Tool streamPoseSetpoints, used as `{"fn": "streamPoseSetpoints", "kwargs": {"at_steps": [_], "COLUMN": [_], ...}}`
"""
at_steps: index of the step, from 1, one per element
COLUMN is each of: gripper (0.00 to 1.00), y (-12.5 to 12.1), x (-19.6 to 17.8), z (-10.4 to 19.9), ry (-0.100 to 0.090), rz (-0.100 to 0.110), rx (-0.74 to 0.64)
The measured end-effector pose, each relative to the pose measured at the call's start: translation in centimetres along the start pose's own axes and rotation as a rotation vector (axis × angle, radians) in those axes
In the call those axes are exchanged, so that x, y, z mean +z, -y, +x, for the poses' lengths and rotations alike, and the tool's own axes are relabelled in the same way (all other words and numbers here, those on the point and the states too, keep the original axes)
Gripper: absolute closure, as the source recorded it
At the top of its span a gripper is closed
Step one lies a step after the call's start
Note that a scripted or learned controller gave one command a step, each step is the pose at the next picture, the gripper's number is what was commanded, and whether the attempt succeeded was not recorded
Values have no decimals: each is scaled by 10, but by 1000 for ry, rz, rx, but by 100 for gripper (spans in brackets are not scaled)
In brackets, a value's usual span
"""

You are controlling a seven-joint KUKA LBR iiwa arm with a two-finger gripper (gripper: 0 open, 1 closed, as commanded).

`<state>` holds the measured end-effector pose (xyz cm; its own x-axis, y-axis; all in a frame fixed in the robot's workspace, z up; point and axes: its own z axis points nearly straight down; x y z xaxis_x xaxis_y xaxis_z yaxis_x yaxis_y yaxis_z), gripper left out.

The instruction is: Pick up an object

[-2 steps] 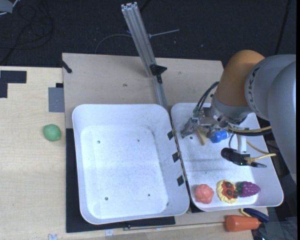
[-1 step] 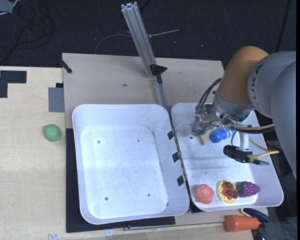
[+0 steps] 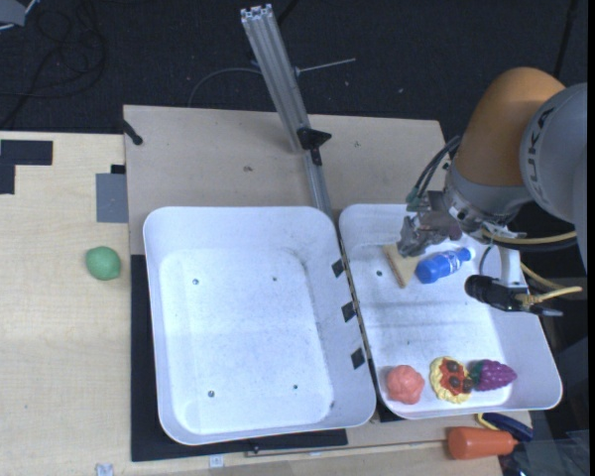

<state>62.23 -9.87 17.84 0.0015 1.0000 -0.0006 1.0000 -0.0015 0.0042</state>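
We see the gripper (image 3: pixel 413 243) low in the right bin (image 3: pixel 535 365). The blue bottle (image 3: pixel 442 264) lies just beside it, touching a tan block (image 3: pixel 396 265).

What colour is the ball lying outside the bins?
Green; the ball shows in the camera view, on the bench.

No text, label, brand, number or sign can be read.
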Motion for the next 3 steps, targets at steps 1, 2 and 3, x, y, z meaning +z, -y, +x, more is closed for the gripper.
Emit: {"fn": "streamPoseSetpoints", "kwargs": {"at_steps": [1,2,3], "gripper": [100,100,100], "y": [-3,-13,14], "x": [-43,-89,-73], "z": [-3,-3,46], "ry": [0,0,-2], "rz": [0,0,6], "rx": [-1,-1,-4]}}
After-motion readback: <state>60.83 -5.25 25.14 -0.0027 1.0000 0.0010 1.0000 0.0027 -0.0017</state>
